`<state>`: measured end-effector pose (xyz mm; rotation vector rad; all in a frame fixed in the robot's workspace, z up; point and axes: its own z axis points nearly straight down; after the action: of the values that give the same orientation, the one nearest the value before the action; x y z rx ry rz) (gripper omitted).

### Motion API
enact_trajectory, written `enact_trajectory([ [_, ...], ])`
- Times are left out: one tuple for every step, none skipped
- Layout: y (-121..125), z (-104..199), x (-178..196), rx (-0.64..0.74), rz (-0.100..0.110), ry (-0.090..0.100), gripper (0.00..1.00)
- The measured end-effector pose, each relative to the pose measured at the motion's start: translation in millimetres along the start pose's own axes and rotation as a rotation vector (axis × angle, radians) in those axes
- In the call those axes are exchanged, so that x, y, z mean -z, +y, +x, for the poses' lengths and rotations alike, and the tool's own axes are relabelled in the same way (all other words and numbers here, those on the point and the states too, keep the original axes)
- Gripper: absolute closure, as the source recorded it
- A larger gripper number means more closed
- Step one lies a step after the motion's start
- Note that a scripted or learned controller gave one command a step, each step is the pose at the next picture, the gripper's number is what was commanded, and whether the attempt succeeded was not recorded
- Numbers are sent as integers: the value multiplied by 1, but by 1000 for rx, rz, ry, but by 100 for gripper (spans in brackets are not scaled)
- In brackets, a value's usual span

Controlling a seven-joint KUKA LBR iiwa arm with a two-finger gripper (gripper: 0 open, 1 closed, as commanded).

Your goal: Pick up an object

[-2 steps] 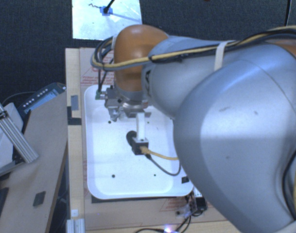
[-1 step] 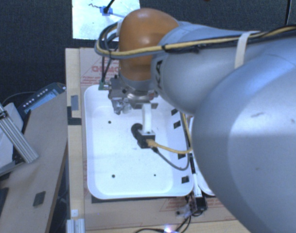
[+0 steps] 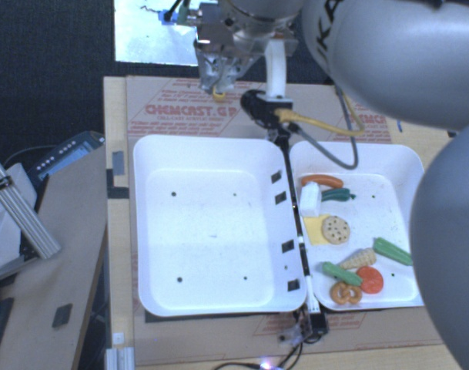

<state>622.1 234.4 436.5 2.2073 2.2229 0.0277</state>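
Here I find every candidate object in the right bin (image 3: pixel 407 160): a red sausage (image 3: pixel 321 181) and a white block (image 3: pixel 309 200) near its far-left corner, a cookie (image 3: pixel 336 229) on a yellow slice (image 3: pixel 316 230) at its left side, and a corn piece (image 3: pixel 359 259), tomato (image 3: pixel 370 280), pretzel (image 3: pixel 346 293) and green pods (image 3: pixel 393 251) toward its near edge. They lie loose and apart enough, I judge, for single picks. The left bin (image 3: pixel 153 230) shows only its bare floor.

The gripper (image 3: pixel 219 85) hangs beyond the far edge of the left bin, above the cardboard sheet (image 3: pixel 180 110), well apart from the objects. A small yellowish bit sits at its tip; I cannot tell what it is, nor how the gripper is set. A black fitting (image 3: pixel 259 103) with a yellow cable (image 3: pixel 326 127) stands at the far end of the divide between the bins.
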Motion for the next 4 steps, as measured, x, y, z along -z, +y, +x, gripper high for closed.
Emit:
enact_trajectory([
  [-20,-1,-88,-6,25,-8,100],
  [-55,0,-70,-2,19,-5,100],
  [-74,-1,-85,-1,21,-7,100],
  [-91,0,-153,-6,24,-8,100],
])
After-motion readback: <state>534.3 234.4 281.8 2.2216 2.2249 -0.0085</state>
